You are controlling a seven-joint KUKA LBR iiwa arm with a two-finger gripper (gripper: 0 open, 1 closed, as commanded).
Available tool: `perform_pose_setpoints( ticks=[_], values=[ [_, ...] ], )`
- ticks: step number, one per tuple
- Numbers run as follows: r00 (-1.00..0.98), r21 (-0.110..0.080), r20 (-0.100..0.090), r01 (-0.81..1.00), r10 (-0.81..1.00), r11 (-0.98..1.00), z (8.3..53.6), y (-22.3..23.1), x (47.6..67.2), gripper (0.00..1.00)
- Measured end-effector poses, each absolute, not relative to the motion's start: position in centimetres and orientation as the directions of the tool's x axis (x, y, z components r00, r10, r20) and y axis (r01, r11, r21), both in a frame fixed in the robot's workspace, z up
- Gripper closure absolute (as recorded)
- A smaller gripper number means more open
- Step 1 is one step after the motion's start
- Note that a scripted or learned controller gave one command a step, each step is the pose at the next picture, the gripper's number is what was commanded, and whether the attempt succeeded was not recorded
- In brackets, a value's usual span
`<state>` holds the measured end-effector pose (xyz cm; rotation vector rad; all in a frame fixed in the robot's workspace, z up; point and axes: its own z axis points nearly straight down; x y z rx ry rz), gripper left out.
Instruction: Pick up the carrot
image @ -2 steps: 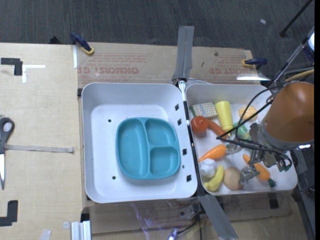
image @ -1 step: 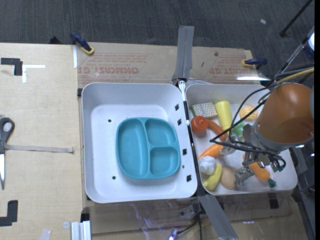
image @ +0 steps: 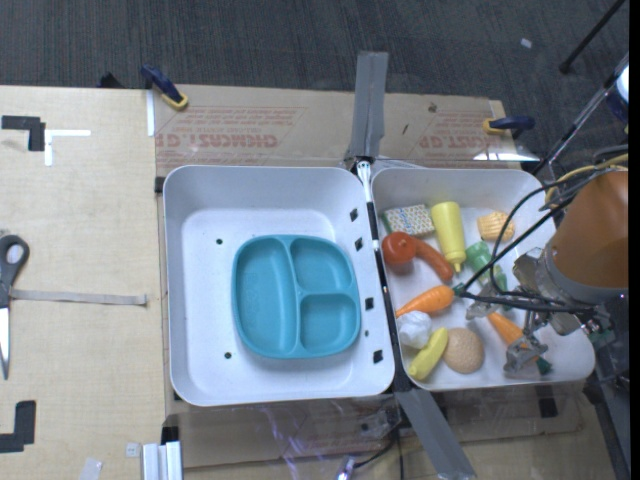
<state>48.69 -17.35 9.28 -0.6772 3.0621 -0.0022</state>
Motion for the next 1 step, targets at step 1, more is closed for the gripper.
perform_pose_setpoints(
  ticks=[1],
  values=[
    [-0.908, -0.005, -0.011, -0.419, -0.419, 0.908, 10.28, -17.30, 48.94, 1.00]
  ],
)
